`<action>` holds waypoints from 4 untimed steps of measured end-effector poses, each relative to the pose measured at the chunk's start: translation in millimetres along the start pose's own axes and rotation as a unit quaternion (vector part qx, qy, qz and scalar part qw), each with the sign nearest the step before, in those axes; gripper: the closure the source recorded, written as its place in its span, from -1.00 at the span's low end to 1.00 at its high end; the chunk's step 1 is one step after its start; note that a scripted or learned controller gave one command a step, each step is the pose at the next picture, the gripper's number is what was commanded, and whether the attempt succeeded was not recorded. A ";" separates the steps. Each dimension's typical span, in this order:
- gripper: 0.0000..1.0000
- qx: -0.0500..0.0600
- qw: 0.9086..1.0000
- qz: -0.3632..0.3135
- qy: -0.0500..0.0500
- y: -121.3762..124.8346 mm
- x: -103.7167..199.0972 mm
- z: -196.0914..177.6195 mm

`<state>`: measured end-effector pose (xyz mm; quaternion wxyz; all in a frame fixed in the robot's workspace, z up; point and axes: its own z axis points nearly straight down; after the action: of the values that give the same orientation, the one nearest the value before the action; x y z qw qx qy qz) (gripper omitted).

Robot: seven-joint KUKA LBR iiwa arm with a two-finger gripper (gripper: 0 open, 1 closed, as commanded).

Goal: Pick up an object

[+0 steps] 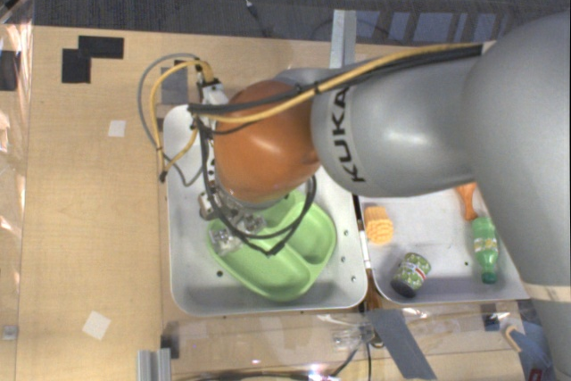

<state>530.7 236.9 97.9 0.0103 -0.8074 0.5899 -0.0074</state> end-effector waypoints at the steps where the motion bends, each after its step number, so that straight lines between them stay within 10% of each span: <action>1: 1.00 -0.007 0.967 0.255 0.000 15.2 -5.3 -65.4; 2: 1.00 -0.007 0.908 0.418 0.001 39.4 -5.7 -123.3; 3: 1.00 -0.009 0.984 0.179 0.001 54.8 40.8 -102.5; 4: 1.00 -0.011 0.994 -0.108 -0.002 57.8 42.5 -67.0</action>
<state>487.0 178.4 163.4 0.0021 -0.8665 0.4992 -0.0001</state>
